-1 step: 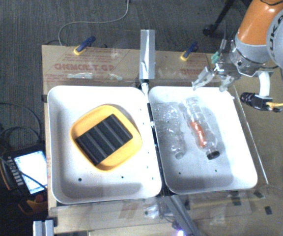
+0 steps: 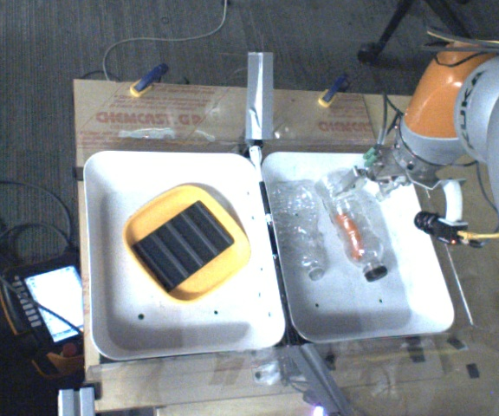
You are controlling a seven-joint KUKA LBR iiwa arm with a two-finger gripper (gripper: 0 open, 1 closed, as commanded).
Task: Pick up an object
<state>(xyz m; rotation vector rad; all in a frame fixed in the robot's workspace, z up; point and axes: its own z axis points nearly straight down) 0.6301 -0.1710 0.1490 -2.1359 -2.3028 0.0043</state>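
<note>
Arm: the grey arm with the orange band (image 2: 444,102) was seen reaching in from the right, over the upper right corner of the right bin.
Gripper (image 2: 378,173): positioned at the top end of a clear plastic bottle; the state of the fingers could not be told.
Right white bin (image 2: 423,315): two clear plastic bottles were contained, a crumpled one (image 2: 301,228) on the left and one with an orange label and dark cap (image 2: 358,232) on the right, lying lengthwise.
Left white bin (image 2: 111,319): a yellow tray with a black ribbed insert (image 2: 187,241) was seen, lying flat and turned at a slant.
Surface: both bins were carried side by side.
</note>
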